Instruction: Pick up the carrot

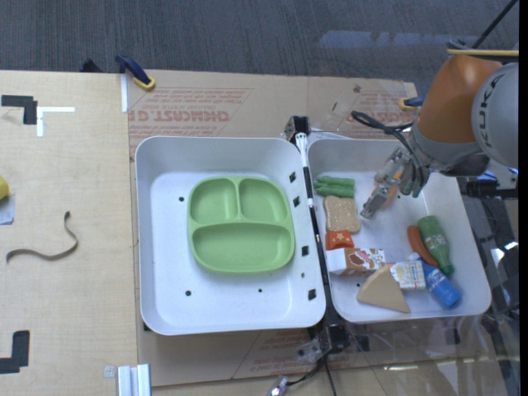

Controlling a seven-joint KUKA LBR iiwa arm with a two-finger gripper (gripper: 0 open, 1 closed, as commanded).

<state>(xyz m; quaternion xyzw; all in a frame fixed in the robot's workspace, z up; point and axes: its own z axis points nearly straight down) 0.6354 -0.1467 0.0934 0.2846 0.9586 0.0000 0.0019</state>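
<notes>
On the far left of the worktop (66,304), a thin dark cord (45,246) is seen lying in a curve. Further right, the left bin (153,221) is occupied by a green divided plate (242,224), which lies flat in its middle with two small compartments toward the far side and one long compartment toward the near side.

In the right bin (470,221), green beans (334,186) are found at the far left corner, with a slice of bread (341,214) just in front of them and a small red item (339,239) touching the bread's near edge. A printed carton (356,261) is placed next, with a tan wedge (384,289) in front of it, and a small white carton (409,274) beside a blue bottle (443,291).

The carrot (417,245) is located toward the right side of the right bin, between the printed carton and a green bottle (435,242), against which it appears to rest. It is a short orange stick, mostly plain in colour. Its long axis is set on a diagonal, from the far left to the near right; which end is the tip cannot be told.

The gripper (376,203) is held above the bin's middle, well apart from the carrot, tilted down to the left. Whether the jaws are apart or together cannot be told, and nothing is seen between them.
</notes>
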